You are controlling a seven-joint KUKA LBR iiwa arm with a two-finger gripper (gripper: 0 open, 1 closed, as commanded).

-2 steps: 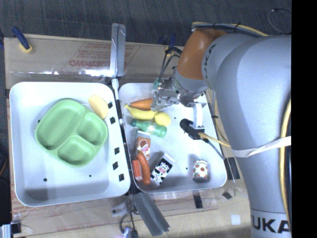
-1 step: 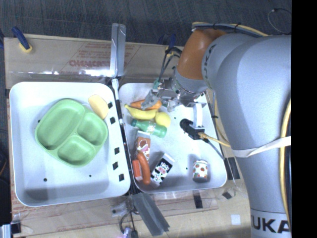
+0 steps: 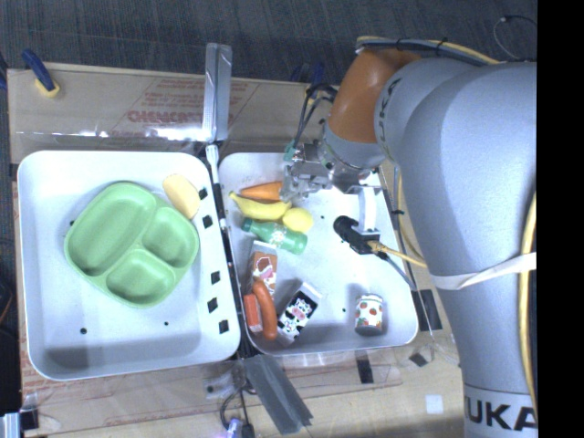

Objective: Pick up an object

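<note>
The grey arm (image 3: 474, 208) is looming over the tool (image 3: 299, 179), hiding its grip state; crowding carrot (image 3: 263, 191) and banana (image 3: 262, 209) beside it are risking a glancing miss.

Bench (image 3: 109, 108) bears two white bins (image 3: 55, 336) side by side

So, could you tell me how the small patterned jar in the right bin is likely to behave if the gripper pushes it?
The jar stands upright and free near the bin's front corner, so a high push could probably tip it. Its rounded body suggests it would roll once down. It looks rigid.
</note>
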